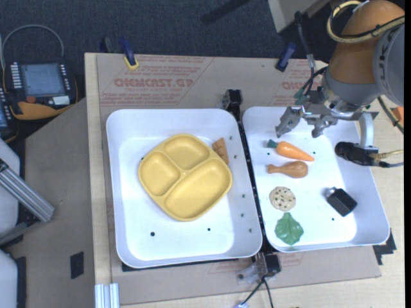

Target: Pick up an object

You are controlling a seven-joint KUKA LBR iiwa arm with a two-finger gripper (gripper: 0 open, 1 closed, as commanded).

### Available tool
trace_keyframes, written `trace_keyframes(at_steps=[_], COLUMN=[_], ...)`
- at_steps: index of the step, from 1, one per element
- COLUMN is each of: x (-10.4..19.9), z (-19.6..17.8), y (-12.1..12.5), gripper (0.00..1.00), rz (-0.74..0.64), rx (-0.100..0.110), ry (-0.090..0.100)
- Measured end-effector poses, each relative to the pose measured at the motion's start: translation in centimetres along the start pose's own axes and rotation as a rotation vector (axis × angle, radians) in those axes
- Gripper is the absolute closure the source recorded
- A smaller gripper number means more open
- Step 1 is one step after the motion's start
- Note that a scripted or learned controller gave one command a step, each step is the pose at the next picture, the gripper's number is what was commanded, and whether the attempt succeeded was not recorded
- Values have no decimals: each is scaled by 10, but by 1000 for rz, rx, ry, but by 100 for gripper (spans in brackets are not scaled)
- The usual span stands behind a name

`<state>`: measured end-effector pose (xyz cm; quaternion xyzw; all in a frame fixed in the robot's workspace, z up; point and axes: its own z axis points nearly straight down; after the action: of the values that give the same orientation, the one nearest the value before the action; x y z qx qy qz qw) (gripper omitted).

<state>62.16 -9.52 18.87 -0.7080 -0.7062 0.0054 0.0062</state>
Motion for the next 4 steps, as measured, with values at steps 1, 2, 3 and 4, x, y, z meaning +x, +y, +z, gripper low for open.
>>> trace_keyframes(at_steps=[1,2,3,4], x=[0,-1,-1,-1], z=[-9,53,104,92], y=[3,2,4,4], gripper=[0,0,0,100], rz=[-3,-2,-3,-2], rx=[-15,-11,-14,-16], ry=[-1,0,-1,-1])
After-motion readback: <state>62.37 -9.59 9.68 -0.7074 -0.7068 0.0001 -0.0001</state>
